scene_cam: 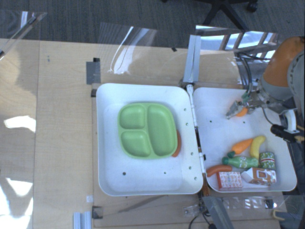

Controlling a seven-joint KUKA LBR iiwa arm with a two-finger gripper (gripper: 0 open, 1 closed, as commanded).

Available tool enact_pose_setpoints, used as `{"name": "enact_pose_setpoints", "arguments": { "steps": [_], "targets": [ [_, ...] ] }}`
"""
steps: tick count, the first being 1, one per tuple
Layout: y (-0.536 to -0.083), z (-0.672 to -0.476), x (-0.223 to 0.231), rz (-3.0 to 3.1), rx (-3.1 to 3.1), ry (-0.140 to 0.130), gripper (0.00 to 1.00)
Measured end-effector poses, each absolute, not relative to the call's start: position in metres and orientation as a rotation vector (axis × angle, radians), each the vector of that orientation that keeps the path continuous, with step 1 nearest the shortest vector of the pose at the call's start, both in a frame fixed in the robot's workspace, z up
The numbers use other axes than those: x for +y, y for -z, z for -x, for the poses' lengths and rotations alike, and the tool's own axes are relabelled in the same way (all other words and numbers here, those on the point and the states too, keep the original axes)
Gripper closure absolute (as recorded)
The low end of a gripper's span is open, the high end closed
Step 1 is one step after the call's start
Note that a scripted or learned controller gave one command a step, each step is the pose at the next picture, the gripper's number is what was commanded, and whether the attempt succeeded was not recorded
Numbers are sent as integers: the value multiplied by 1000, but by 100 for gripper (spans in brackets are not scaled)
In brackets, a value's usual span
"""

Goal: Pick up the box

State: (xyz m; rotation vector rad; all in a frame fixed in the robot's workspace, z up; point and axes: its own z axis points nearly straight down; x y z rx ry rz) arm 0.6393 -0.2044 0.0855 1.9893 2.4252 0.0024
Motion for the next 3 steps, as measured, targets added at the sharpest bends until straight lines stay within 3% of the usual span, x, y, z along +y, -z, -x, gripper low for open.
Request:
{"name": "enact_pose_setpoints", "arguments": {
  "steps": [1, 2, 3],
  "targets": [
    [-99, -642, -203, -1974, 2426, -5, 100],
    [-197, -654, -157, -1987, 2422, -5, 100],
    [-230, -670, -68, -2051, 2370, -8, 100]
  ]
}}
